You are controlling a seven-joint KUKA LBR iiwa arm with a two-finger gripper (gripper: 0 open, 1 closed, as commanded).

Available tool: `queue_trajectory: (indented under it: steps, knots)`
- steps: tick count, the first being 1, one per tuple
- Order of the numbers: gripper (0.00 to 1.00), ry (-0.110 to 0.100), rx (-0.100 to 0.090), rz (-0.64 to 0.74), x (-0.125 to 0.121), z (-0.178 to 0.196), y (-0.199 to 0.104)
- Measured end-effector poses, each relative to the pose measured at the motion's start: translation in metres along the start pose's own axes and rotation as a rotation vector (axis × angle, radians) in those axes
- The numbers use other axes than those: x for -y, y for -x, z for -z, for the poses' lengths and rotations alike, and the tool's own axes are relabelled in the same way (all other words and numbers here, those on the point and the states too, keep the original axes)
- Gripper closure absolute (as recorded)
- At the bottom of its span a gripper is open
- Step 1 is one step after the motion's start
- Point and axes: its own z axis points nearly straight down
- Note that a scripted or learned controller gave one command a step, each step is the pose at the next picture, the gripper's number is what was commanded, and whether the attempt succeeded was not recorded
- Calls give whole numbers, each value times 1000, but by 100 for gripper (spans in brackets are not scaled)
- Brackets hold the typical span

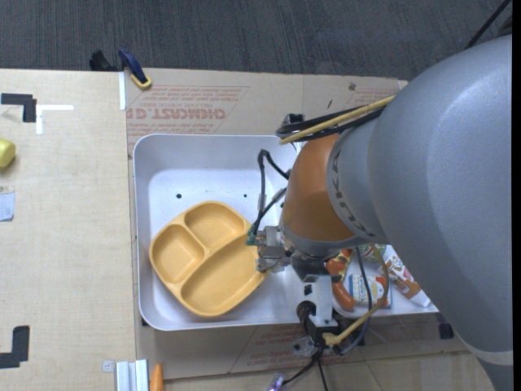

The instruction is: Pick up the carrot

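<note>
The pincer (298,265) is lowered into the shallow white plastic bin (195,155). Whether it is open or closed cannot be told, since the wrist covers it. A yellow plastic plate with 3 compartments (203,259) lies just beside the pincer, on its far side from the arm. What is judged to be the orange-red carrot (341,296) is partly seen on the pincer's arm side, against printed white food packets (366,287). The reach is judged to be in hand. Next, a shift toward the carrot is called for before any closing.
</note>
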Motion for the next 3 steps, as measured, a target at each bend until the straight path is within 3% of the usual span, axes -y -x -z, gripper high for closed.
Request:
queue_trajectory:
  steps: [1,2,3]
  knots:
    - [100,15,9,444,-4,-13,6]
    - [100,20,20,747,-6,-14,-22]
    - [100,10,6,581,-14,21,-89]
